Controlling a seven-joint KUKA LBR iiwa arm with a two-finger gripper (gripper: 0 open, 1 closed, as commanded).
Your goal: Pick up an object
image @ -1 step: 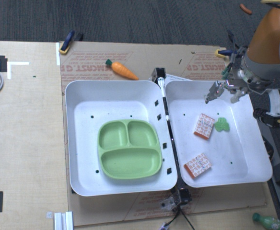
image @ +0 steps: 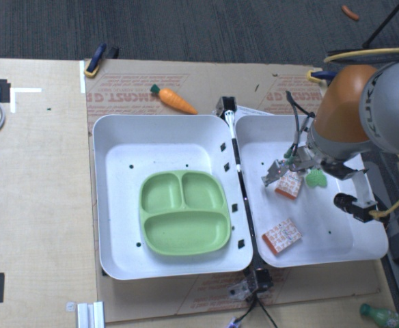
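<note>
The right bin (image: 363, 248) holds two small red-and-white packets and a small green object (image: 315, 178). One packet (image: 289, 186) lies near the bin's middle, the other packet (image: 281, 236) nearer the front edge. My gripper (image: 276, 173) hangs low over the right bin, just above and left of the middle packet and touching or nearly touching its top edge. The grey arm with its orange band (image: 346, 104) reaches in from the right and hides the bin's back right part.
In the left bin (image: 111, 149) lies a green divided plate (image: 184, 212). A toy carrot (image: 174, 99) rests on the cardboard behind the bins. A black clamp (image: 225, 106) sits at the back where the bins meet. A green bottle (image: 384, 314) lies at the front right.
</note>
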